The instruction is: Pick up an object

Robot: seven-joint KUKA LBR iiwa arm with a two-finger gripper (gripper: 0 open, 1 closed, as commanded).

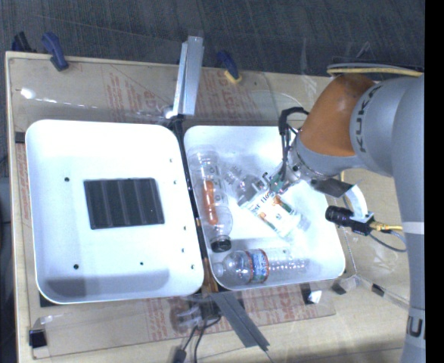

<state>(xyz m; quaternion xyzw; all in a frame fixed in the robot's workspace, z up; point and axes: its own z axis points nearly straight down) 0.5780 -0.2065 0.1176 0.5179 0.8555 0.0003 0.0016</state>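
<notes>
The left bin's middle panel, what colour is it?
Dark grey to black, ribbed panel, seen in the camera view.

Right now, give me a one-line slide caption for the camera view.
KUKA arm's end effector low over clear plastic bottles in the right bin; left bin holds a dark grate.

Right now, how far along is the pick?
Done: the arm has reached into the right bin. In hand: its end effector sits low over the orange-labelled bottle. Left: a lift; that bottle and two others lie in the bin.
</notes>
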